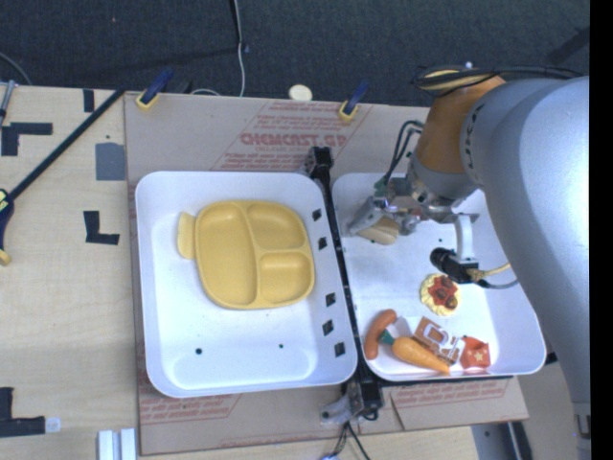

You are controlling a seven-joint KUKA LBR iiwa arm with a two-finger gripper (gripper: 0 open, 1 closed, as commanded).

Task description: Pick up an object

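The end effector (381, 220) sits low over the upper part of the right bin (508, 300), and a small tan block-like object (383, 231) shows right at its tip, apparently between the fingers. The fingers look drawn in narrow around it, though their metal parts blur together, so whether the grip is firm is a judgement only.

Below the end effector, toward the near rim of the same bin, lie the other candidates: a round red-and-yellow toy (441, 294), an orange carrot (418, 353), a small red sausage-like piece (379, 330) and a red-and-white packet (458, 345). To its left, across the divider, the left bin (163, 286) carries a yellow compartment plate (254, 253). Both bins rest on the table (57, 286).

The step in hand looks like the grasp itself, just closed or closing. The next move calls for a straight lift, slow enough to show whether the tan object comes up with the fingers or slips out.
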